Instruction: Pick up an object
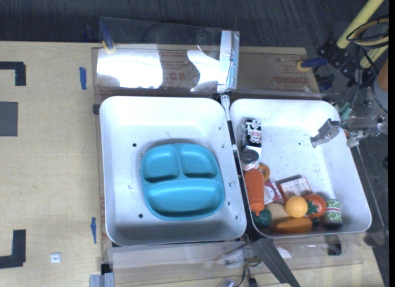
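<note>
Left bin (117,119): white, shallow; holds a blue divided tray (182,181) with three compartments, lying flat near its middle.
Right bin (290,116): white; the far half is bare, all items are crowded into the near half.
Carrot (253,190): orange, lying lengthwise along the left wall of the right bin; green end points to the near edge.
Black-and-white carton (252,133): against the left wall, farther back than the carrot; print too small to read.
Small can (249,155): between the carton and the carrot; the top shows, the label is hard to make out.
Orange ball (296,206): round, resting on the pile near the front wall.
Tomato (316,204): red, just right of the orange ball, partly hidden by it.
Red-and-white packet (295,186): flat, behind the ball; edges covered by neighbours.
Green-labelled can (333,212): at the near right corner, touching the bin wall.
Gripper (325,133): over the right bin's far right corner, well apart from the pile, nothing between the fingers. Whether they are spread or closed: cannot tell, blurred.
Arm: mostly cut off by the right edge.
</note>
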